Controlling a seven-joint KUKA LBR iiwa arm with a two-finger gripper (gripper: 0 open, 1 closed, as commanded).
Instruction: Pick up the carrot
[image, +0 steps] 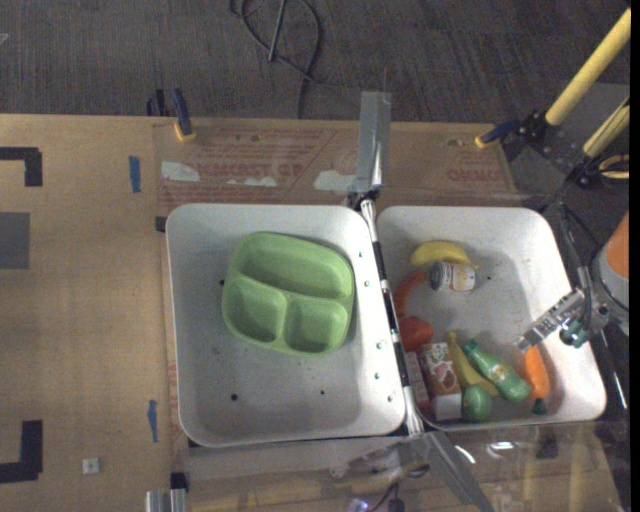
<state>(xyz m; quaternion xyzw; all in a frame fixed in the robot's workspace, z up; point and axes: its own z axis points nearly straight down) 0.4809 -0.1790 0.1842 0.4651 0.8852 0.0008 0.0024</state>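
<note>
A small orange carrot (538, 371) is seen lying near the right wall of the right-hand shallow white bin (520, 228), just below the grey two-finger gripper (548, 328), which is reached in from the right edge; whether anything is clamped cannot be told from this angle. Beside the carrot, a green plastic bottle (497, 371) is laid at a slant, with a green round fruit (478, 403), a red-and-white carton (438, 371) and a red tomato-like piece (416, 331) gathered toward the bin's lower left. A yellow banana (440, 252) and a small tin can (455, 277) are placed farther up. A green three-compartment tray (289, 292) is set in the left-hand white bin (200, 330).
</note>
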